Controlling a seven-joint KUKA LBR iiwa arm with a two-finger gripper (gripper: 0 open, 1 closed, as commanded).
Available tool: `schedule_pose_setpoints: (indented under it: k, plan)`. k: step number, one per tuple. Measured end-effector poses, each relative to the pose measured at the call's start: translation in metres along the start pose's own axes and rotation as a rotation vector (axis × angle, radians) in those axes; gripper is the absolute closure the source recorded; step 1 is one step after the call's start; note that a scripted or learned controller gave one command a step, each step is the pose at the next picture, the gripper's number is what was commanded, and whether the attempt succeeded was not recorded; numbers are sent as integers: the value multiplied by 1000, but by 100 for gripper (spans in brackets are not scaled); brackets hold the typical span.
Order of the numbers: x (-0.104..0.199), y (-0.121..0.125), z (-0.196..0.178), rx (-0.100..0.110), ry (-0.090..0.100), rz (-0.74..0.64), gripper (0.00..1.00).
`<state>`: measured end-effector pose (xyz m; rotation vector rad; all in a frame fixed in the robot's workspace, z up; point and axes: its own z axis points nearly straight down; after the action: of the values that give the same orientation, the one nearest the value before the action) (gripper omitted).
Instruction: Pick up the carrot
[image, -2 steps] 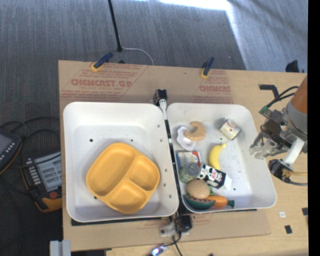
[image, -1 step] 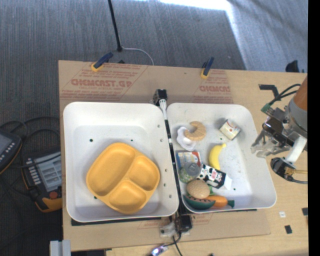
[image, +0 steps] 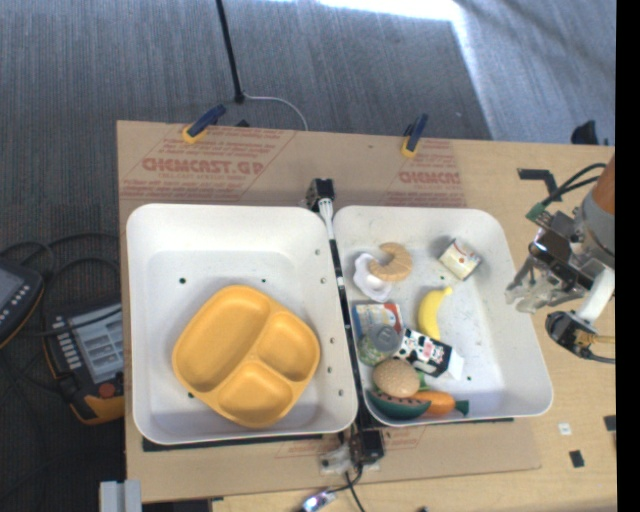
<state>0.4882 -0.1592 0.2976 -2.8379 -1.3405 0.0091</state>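
Note:
The carrot (image: 437, 403) is a small orange piece with a green end, lying at the front edge of the right bin (image: 500, 385) against a dark green bowl-like toy (image: 398, 407). My gripper (image: 533, 291) hangs at the right rim of that bin, well to the right of and behind the carrot. Its two fingers are spread apart with nothing between them.
The right bin also holds a banana (image: 430, 310), a bagel (image: 393, 261), a white cup (image: 371, 280), a small box (image: 459, 258), a clear packet (image: 377, 328), a black-and-white carton (image: 425, 352) and a brown bun (image: 396, 378). A yellow divided plate (image: 246, 352) lies in the left bin (image: 160, 250).

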Motion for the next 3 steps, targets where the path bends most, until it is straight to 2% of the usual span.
schedule_pose_setpoints:
  k: [1,2,3]
  plan:
    - [9,-13,42,-5,2,-603,100]
    - [-16,7,-57,-7,2,-230,100]
    - [8,-3,15,-4,3,56,100]
